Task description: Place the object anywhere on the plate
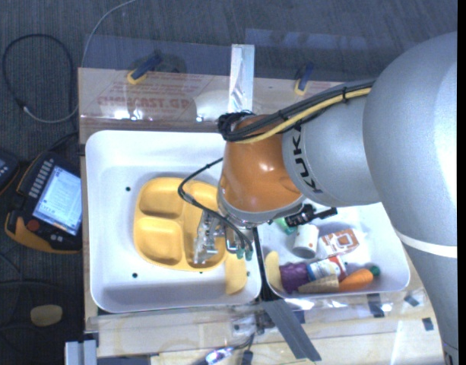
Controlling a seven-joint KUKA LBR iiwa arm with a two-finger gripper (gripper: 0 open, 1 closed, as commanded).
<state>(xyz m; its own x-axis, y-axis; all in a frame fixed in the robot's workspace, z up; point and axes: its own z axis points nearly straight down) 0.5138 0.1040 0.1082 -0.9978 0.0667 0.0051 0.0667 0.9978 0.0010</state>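
Note:
A yellow plate point(163, 220) with several compartments lies in the left bin point(111, 158). My gripper point(208, 240) hangs from the orange wrist over the plate's right edge, low above it. I see nothing clearly held in it. A pale yellow object point(235, 277) lies in the left bin's front right corner, just right of the plate and below the gripper. The wrist hides part of the plate's right side.
The right bin point(392, 276) holds a white cup point(305, 239), a purple item point(294, 274), an orange carrot point(356, 279), a small red and white box point(341, 241) and a yellow piece point(272, 264). The grey arm covers the bench's right side.

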